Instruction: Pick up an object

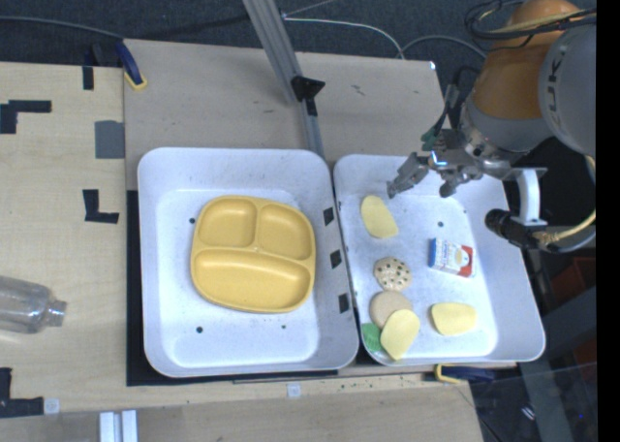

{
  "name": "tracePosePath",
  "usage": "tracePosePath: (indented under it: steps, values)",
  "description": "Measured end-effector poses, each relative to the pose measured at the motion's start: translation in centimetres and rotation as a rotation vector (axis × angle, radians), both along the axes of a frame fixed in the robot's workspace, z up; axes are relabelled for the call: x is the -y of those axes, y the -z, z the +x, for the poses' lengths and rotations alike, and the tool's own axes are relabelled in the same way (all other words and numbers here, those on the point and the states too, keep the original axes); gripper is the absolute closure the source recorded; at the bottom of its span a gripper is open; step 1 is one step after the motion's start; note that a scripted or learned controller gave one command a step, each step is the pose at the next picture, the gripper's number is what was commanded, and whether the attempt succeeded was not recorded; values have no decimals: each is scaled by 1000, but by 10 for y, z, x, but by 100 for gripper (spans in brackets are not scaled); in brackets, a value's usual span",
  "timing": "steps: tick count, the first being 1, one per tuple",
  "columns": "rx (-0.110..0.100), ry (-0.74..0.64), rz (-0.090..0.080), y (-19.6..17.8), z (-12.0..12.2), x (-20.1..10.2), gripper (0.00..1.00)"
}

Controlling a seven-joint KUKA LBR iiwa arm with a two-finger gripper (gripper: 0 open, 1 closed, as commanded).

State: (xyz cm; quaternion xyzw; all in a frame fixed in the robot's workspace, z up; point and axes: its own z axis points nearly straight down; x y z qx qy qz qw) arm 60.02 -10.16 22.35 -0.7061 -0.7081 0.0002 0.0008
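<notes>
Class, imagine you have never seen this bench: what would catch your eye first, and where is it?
Probably the big yellow divided plate, alone in the left bin. Next, the cluster of small items in the right bin: yellow pieces, a cookie and a small carton. The gripper hangs over that bin's far edge.

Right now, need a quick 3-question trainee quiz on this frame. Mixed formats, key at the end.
1. True or false: the yellow divided plate lies in the left bin.
2. Multiple choice: the small carton in the right bin sits nearest which item? A) clear bottle B) cookie C) the plate
3. Fill in: the gripper hangs over the ___ bin, near its far edge.

Key: 1 true. 2 B. 3 right.
</notes>
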Motion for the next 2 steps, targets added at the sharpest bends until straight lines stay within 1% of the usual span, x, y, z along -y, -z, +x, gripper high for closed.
tracePosePath:
  steps: [1,2]
  values:
    - [-6,-2,1,38,-30,-52,0]
    - [-1,0,0,26,-28,-50,100]
